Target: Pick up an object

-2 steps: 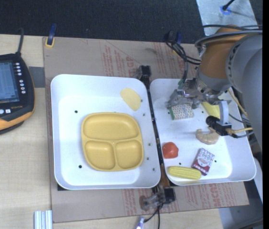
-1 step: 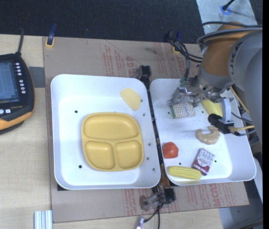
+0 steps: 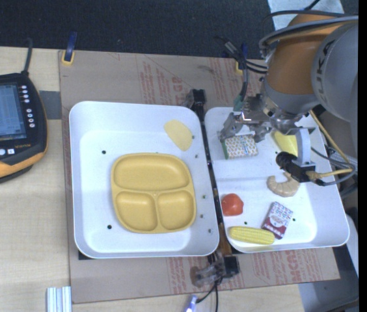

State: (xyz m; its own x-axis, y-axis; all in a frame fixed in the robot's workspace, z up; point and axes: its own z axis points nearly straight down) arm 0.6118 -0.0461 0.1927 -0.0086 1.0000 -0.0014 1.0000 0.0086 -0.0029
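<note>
Gripper (image 3: pixel 243 130) hangs over a small patterned box (image 3: pixel 241 147) at the right bin's (image 3: pixel 330 236) far-left corner (finger state unreadable).

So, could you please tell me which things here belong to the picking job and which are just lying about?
Job:
gripper
small patterned box just below it
tomato
corn cob
red packet
tan piece
yellow piece
right bin

Lying about:
yellow divided plate
pale yellow chip
left bin
teach pendant
</note>
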